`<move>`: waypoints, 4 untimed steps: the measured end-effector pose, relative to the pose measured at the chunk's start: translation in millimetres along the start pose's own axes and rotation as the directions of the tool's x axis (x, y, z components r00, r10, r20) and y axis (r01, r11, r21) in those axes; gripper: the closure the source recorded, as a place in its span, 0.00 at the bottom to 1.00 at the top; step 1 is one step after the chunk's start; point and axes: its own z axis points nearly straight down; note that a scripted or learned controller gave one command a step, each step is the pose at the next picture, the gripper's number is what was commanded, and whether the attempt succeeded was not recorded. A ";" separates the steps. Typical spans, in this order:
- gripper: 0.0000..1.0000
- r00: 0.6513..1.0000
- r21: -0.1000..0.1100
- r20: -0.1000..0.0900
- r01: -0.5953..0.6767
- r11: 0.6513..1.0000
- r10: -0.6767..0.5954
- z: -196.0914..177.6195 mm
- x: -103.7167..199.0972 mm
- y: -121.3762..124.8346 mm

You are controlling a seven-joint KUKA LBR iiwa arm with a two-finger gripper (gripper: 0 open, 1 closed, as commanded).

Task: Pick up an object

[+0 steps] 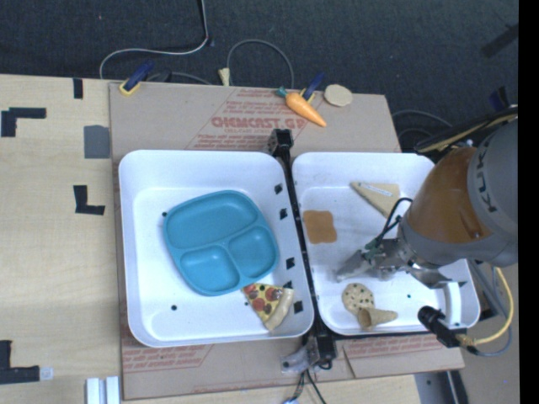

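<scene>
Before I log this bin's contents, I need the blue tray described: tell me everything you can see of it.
The blue tray looks like smooth light-blue plastic, a rounded-corner plate with three compartments: one long section along its far side and two smaller ones nearer the camera. It lies flat, right side up and turned at a slant, on the floor of the left white bin. Its compartments hold nothing. A toy pizza slice lies by its near right corner; whether the two touch is unclear.

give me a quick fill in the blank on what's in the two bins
1. The blue divided plate lies in the ____ bin.
2. The pizza slice lies in the same bin as the ____.
3. The tool hangs over the ____ bin.
4. The orange carrot lies on the ____, outside both bins.

Missing: left; plate; right; cardboard
</scene>
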 end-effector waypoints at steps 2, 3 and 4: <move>0.00 1.000 0.000 -0.001 -0.002 1.000 0.002 8.9 1.5 -2.5; 0.00 1.000 0.001 -0.001 0.004 1.000 -0.004 10.3 13.0 78.7; 0.00 1.000 0.000 -0.002 0.006 1.000 -0.006 11.7 37.8 154.9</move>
